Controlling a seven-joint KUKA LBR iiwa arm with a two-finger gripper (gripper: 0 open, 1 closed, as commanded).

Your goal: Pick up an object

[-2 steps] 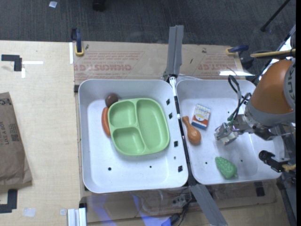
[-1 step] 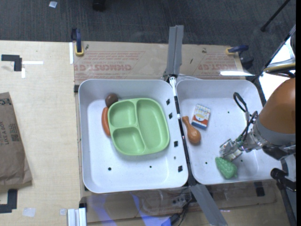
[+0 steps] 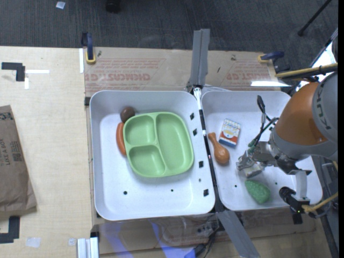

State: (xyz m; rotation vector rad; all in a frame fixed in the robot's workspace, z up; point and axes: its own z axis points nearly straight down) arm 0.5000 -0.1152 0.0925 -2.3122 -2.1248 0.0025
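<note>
Nothing is lifted yet: the gripper (image 3: 248, 164) hovers just above the green object (image 3: 258, 191); its grip state can't be told.

Light was bright and even from overhead. The white bins (image 3: 102, 198) glared slightly, with soft shadows under the green tray (image 3: 158, 143). Focus stayed sharp centrally; bluish reflection showed at six o'clock.

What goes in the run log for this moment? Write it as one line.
end effector: right bin, above green object | grasp: none seen | nearby: wooden spoon, small carton | left bin: green tray
</note>
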